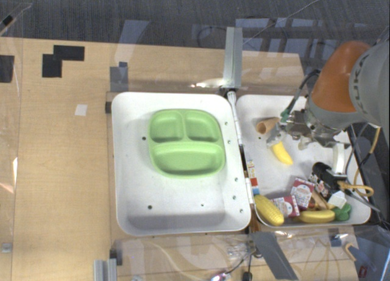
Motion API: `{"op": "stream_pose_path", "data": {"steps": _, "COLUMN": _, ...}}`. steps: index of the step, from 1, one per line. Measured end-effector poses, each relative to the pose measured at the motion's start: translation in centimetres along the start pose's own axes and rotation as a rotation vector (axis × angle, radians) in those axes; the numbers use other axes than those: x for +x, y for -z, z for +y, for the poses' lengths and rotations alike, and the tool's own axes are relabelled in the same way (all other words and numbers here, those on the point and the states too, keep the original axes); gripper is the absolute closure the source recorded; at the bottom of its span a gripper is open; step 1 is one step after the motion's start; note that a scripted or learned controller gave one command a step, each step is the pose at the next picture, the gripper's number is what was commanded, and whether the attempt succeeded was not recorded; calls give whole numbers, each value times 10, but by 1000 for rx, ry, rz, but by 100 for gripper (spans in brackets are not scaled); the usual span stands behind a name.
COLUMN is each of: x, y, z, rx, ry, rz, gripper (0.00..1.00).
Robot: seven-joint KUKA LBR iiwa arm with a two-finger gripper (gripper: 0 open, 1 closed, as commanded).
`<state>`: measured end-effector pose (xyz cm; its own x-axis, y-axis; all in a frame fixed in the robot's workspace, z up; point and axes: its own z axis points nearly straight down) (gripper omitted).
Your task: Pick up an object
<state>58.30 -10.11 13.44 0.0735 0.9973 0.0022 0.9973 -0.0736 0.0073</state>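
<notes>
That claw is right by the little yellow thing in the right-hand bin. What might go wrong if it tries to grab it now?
1. The small yellow piece lies loose on smooth bin floor, so the claw may nudge it away instead of catching it.
2. The brown cone sits close by and could get bumped or caught instead.
3. The arm's body hides the claw tips from the camera, so a miss would be hard to spot.

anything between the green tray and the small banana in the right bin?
In the camera view, the two bins' touching rims lie between the green tray and the small banana; otherwise bare white bin floor.
</notes>
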Motion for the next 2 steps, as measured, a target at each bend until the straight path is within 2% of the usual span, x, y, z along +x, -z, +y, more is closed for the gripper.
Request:
{"op": "stream_pose_path", "data": {"steps": 1, "x": -10, "y": -44, "z": 2, "rx": -6, "ry": 66, "rz": -2, "gripper": 0}}
{"op": "stream_pose_path", "data": {"steps": 2, "x": -7, "y": -31, "z": 5, "rx": -14, "ry": 67, "rz": 2, "gripper": 100}}
